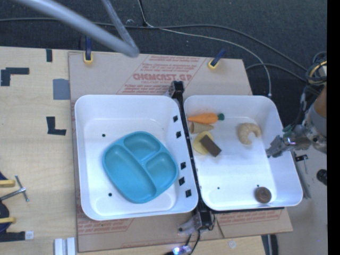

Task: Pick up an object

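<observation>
Currently I see the grey two-finger gripper (277, 146) at the right white bin's (241, 203) right rim, grip state unclear, pale croissant-shaped piece (248, 132) nearby, orange toy carrot (204, 118) farther left.

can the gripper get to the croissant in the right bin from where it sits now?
Probably yes. The gripper sits at the right bin's right rim, and the croissant lies apart from the carrot and sponge, with bare floor between it and the gripper.

2 white bins (85, 142), 1 blue plate (139, 166), 1 carrot (204, 118), 1 croissant (247, 132), 1 sponge (207, 144), 1 cookie (263, 195)
</observation>
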You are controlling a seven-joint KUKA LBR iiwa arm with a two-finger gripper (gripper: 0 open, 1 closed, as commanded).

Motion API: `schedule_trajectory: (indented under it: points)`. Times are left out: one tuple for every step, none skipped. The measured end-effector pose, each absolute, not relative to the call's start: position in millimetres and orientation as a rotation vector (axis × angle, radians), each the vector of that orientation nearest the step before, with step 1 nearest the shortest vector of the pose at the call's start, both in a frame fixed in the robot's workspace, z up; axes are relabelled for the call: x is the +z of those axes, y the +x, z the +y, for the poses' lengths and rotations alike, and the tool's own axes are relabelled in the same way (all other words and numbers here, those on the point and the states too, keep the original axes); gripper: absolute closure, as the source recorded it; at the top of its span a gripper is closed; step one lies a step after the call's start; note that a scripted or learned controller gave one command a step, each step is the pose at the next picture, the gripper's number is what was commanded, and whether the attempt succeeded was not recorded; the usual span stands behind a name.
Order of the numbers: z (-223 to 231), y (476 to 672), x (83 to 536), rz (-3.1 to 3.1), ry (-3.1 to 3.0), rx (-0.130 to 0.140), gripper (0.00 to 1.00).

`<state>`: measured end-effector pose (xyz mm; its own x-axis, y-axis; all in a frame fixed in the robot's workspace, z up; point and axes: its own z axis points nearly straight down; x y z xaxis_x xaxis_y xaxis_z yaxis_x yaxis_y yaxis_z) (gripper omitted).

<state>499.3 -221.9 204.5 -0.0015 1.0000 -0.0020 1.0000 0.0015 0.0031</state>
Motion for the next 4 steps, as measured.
schedule_trajectory:
  points:
    - [-221.8,500.3,251.8,2.221,2.217,0.002,1.00]
    - [-160.8,513.7,245.8,2.228,2.216,-0.001,1.00]
    - [-106.8,519.1,231.2,2.227,2.217,-0.002,1.00]
    - [-47.2,519.9,223.5,2.230,2.217,-0.002,1.00]
